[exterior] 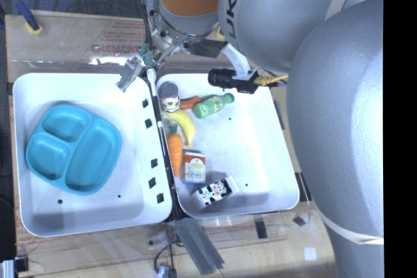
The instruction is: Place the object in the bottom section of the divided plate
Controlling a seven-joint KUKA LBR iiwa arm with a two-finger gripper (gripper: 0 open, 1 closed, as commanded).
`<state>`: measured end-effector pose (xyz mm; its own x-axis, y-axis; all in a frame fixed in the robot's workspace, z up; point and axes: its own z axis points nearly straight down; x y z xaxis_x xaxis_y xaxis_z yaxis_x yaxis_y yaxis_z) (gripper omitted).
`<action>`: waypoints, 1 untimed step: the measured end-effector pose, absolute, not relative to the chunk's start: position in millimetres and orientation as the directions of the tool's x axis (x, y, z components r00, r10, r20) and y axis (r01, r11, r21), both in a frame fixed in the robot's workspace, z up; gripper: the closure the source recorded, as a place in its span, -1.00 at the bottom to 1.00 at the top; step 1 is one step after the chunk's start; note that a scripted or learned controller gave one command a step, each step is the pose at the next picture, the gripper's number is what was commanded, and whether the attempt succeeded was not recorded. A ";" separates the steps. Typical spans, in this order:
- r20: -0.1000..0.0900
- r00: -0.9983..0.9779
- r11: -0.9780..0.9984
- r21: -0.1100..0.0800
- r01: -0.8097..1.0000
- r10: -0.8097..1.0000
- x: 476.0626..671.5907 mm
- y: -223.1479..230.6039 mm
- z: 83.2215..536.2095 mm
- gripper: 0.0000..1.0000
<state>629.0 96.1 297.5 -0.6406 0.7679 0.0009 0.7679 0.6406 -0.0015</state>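
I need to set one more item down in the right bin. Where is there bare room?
Right bin: bare floor right of the green bottle and carton. Crowded along its left wall: banana, carrot, patterned box.

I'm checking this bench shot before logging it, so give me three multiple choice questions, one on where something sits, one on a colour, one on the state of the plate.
1. Where does the divided plate sit?
A. Left bin
B. Right bin
C. On the bench outside the bins

2. What colour is the bottle lying in the right bin?
A. Red
B. Green
C. Black

3. What do the plate's sections hold?
A. A banana
B. A carrot
C. Nothing

Answers:
1 A, the blue plate lies in the left bin.
2 B, it is green beside the banana.
3 C, the banana and carrot lie in the right bin.
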 end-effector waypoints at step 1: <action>0.004 -0.716 0.716 -0.006 0.698 0.698 564.5 122.4 117.1 -1.00</action>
